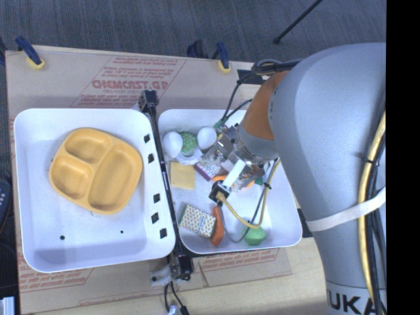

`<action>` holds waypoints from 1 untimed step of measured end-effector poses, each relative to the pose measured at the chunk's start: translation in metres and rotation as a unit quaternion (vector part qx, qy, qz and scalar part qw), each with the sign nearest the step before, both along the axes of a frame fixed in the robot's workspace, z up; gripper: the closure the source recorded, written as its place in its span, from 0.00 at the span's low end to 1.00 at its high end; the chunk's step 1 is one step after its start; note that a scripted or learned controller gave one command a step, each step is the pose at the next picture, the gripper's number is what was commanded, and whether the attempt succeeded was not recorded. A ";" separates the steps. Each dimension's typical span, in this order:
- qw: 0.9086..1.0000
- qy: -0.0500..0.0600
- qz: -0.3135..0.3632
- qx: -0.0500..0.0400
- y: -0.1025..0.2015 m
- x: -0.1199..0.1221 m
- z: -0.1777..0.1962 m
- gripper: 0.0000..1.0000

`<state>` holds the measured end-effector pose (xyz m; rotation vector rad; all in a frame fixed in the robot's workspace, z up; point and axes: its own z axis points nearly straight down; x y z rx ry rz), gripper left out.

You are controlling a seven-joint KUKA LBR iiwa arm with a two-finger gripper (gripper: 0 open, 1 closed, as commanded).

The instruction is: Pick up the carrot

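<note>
The carrot (218, 228), a short orange stick, lies near the front wall of the right bin (289, 209), between a patterned packet (197, 220) and a green round thing (256, 235). My gripper (229, 165) hangs low over the middle of the right bin, behind the carrot and apart from it. The wrist and cables hide what lies directly under the gripper.
Two white eggs (172, 143) (207, 136) and a green patterned item (189, 143) sit at the right bin's back. A yellow cheese slice (183, 175) and a purple-and-white packet (210, 169) lie mid-bin. The left bin (33, 241) holds a yellow divided plate (95, 169).
</note>
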<state>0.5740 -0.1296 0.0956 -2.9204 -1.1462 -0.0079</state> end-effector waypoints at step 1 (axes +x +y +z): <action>1.000 -0.004 0.031 -0.004 0.006 -0.026 0.000 0.00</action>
